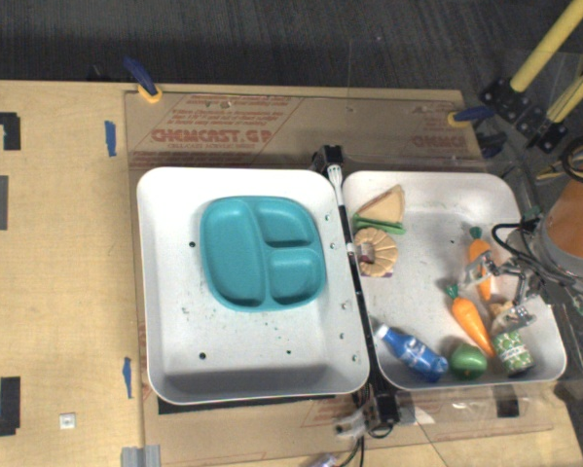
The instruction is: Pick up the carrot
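Gripper low over the right bin's clutter

The gripper point(500, 285) hangs by the bin's right side; how wide it stands I can't tell. The carrot point(471, 325) lies just below-left of it, slanted, close enough for a short reach.

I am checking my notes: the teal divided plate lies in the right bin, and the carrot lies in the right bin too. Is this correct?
Not quite. The camera view shows the teal divided plate in the left bin, not the right one. The carrot does lie in the right bin.
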`<action>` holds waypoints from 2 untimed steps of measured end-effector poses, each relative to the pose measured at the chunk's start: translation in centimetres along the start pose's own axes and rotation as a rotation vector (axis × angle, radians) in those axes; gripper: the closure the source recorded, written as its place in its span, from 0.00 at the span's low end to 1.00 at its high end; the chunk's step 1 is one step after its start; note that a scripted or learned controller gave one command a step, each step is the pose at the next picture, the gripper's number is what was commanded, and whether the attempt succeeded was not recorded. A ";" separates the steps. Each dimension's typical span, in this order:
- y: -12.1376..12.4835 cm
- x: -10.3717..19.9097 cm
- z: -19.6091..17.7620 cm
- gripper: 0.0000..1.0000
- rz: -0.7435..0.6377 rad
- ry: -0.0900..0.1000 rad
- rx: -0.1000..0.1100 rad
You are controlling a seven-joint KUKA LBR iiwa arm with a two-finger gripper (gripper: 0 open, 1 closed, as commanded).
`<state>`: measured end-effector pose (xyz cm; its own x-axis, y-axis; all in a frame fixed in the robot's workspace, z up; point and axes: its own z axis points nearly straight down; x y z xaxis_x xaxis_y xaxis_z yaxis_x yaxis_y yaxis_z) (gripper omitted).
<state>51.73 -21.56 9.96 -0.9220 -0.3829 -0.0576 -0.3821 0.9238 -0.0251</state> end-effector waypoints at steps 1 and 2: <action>-2.0 -2.8 1.3 0.00 0.619 0.050 -0.002; -2.2 -3.2 -0.1 1.00 0.617 0.037 0.003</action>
<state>55.53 -22.33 10.31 -0.9746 0.2223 -0.0279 0.2224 0.9750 -0.0010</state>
